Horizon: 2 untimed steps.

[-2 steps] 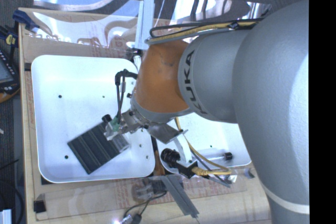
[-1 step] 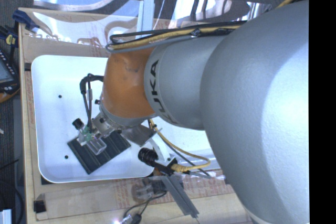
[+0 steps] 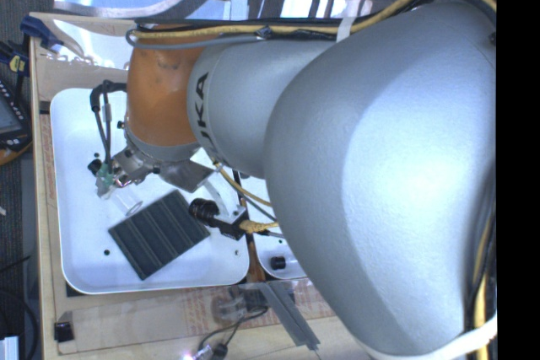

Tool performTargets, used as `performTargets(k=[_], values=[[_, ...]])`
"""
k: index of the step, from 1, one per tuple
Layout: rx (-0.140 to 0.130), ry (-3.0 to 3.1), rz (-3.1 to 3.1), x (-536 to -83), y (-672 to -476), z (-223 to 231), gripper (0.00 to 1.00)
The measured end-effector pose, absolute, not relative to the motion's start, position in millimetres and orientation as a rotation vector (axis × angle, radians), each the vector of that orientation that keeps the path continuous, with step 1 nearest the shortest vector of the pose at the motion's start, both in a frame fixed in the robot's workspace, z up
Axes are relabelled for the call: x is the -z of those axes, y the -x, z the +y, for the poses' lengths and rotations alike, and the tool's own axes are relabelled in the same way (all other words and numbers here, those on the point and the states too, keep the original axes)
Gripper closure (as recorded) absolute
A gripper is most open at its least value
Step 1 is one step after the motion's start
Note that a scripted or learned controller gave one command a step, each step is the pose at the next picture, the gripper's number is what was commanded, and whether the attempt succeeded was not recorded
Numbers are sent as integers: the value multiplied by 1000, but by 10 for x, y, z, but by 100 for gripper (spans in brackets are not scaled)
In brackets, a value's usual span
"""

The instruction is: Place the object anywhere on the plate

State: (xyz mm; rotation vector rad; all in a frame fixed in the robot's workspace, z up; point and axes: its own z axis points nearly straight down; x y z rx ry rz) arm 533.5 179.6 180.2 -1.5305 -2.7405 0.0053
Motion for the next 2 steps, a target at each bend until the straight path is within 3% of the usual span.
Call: performTargets(k=[1, 2], values=[[0, 1569, -2720, -2766, -5380, 653, 100], [-11, 1870, -2518, -1562, -4739, 1584, 100]])
